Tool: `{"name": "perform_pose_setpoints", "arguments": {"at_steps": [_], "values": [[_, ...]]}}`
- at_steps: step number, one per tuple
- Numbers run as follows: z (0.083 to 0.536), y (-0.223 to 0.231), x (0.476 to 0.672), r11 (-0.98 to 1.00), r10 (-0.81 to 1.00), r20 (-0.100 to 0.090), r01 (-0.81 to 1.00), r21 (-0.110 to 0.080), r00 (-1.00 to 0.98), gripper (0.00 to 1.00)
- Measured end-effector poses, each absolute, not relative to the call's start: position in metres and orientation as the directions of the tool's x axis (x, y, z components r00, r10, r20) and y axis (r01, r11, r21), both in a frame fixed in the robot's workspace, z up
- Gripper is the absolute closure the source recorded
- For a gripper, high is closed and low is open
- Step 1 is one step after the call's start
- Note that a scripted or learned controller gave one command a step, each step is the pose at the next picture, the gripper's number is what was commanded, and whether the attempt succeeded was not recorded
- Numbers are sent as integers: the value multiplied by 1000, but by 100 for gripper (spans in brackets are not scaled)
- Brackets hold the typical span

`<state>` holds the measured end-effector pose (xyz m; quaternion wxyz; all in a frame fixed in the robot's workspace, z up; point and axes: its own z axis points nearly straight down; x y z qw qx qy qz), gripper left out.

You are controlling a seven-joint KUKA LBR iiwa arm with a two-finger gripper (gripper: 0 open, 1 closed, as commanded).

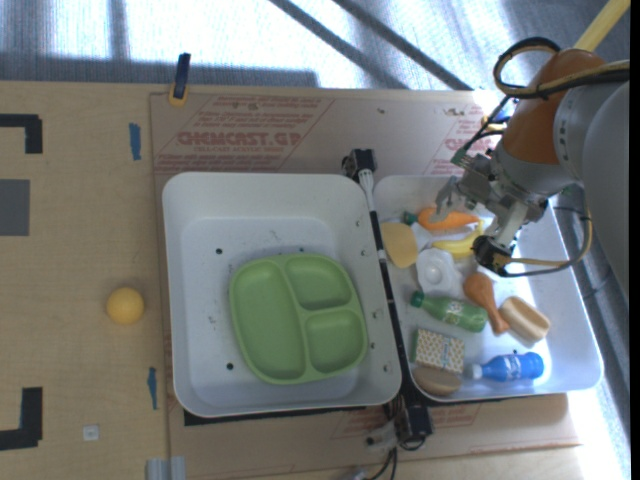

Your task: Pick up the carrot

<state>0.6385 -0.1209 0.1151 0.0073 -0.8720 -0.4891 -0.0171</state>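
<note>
Nearest the bench's front edge, the right bin (585, 363) holds a blue bottle (510, 367), a green bottle (452, 312) and a bread roll (524, 319). Farther back in that bin, the carrot (447, 219) lies just under the claw (470, 206); whether it is gripped cannot be told.
</note>
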Motion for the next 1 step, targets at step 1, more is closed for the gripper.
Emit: {"name": "perform_pose_setpoints", "arguments": {"at_steps": [1], "values": [[100,-155,624,-549,836,28,836,-5,549,0]]}}
